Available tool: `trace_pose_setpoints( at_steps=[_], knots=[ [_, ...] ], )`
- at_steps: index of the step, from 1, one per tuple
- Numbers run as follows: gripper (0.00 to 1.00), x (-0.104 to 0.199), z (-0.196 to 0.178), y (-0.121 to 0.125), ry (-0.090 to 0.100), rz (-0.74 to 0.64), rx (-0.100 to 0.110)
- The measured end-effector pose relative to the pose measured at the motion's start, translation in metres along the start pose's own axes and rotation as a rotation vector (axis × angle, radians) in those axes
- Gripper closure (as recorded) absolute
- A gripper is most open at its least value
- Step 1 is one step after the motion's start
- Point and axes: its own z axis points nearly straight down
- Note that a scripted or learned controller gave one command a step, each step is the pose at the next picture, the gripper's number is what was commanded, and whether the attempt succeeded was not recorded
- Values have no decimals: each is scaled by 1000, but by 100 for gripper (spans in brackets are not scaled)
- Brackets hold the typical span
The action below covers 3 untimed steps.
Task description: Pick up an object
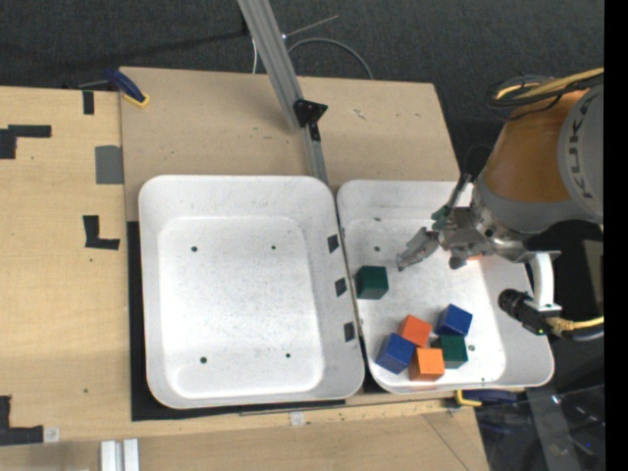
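Two bins (157, 204) sit on my surface (59, 184). Over the right one hangs the end effector (424, 248), released and holding nothing, just beside a lone green cube (371, 282). I judge no pick has been made yet.

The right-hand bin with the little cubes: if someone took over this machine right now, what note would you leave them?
Gripper: over the right bin, nothing seen in it; whether it is open I cannot tell.
Things: lone green cube left of the gripper; a cluster near the front: two blue cubes, two orange cubes, one small green cube.
Done: nothing picked.
Left: grasp and lift one.
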Motion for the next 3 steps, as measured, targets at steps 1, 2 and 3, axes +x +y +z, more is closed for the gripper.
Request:
trace_pose_setpoints(
  at_steps=[1, 2, 3],
  knots=[
    [0, -2, 46, 4, -1, 0, -2],
    [0, -6, 84, 9, -3, -1, -25],
    [100, -6, 74, 10, -3, 0, -29]
  ],
)
